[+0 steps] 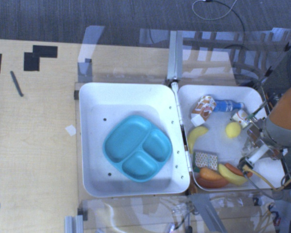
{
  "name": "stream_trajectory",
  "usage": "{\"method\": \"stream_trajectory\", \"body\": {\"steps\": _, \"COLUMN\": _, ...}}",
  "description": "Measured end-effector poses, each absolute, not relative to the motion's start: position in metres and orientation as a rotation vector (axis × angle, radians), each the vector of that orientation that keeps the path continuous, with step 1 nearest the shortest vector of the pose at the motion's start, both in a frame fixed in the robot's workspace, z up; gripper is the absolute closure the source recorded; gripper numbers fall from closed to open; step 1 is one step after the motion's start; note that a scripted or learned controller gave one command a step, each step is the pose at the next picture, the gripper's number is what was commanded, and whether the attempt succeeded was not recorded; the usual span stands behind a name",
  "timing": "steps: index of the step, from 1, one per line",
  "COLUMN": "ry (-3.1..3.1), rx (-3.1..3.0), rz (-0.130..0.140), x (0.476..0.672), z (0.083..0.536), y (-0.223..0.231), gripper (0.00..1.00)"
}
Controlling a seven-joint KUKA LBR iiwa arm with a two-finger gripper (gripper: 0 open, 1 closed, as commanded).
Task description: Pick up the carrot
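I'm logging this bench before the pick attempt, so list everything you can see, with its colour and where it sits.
left bin: one, white, mid-bench
right bin: one, white, beside it
divided plate: one, blue, left bin
carrot: one, orange-red, right bin's near edge
bananas: two, yellow, right bin; the second beside the carrot
lemon: one, yellow, right bin
bottle: one, blue, right bin's far side
pouch: one, orange and white, beside the bottle
square pad: one, patterned, behind the carrot
tape patches: two, black, bench's far left
arm: one, grey with orange band, right
end effector: one, over the right bin
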State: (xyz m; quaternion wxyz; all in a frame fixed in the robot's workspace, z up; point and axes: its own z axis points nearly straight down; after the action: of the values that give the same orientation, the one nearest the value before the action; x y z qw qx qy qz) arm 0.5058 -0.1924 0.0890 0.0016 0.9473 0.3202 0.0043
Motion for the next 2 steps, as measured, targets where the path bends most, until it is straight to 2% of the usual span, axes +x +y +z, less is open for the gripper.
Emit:
{"method": "stream_trajectory", "body": {"steps": 1, "ry": 0.822, "rx": 3.027, "rz": 0.020, "x": 0.492, "z": 0.089, "y": -0.201, "gripper": 1.00}}
{"method": "stream_trajectory", "body": {"steps": 2, "ry": 0.837, "rx": 3.023, "rz": 0.023, "x": 0.494, "z": 0.100, "y": -0.200, "gripper": 1.00}}
